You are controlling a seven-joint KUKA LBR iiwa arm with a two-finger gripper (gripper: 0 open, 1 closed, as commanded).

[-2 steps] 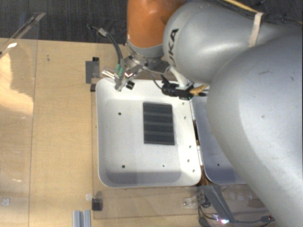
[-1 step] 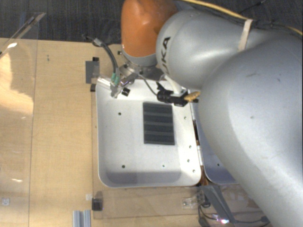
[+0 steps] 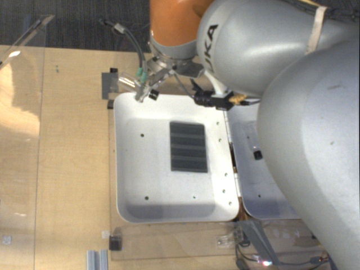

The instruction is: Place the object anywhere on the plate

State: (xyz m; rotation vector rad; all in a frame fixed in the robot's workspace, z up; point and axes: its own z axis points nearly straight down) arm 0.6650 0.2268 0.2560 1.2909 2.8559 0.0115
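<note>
Fig. 1. My claw (image 3: 145,91) hangs over the 11 o'clock corner of the left bin (image 3: 128,167), at its rim. From this slant I cannot tell whether it is released or clenched, and nothing can be made out in its grip. A dark ribbed slab (image 3: 188,147) lies flat at the centre of that bin; I take it for the plate. It is rectangular, charcoal grey, crossed by three or four shallow grooves, with its long side running from 12 to 6 o'clock. At 3 o'clock of the slab, in the right bin (image 3: 250,193), sits a small dark piece (image 3: 257,154), probably the object. It is blocky and black, too small to show its shape, and it lies just beside the edge of my arm (image 3: 264,44).

To do this step well, as I judge it: confirm first that something is really carried. If so, travel toward 4 o'clock until I am above the slab's middle, come down low, and let go there, not at a groove's end.
</note>
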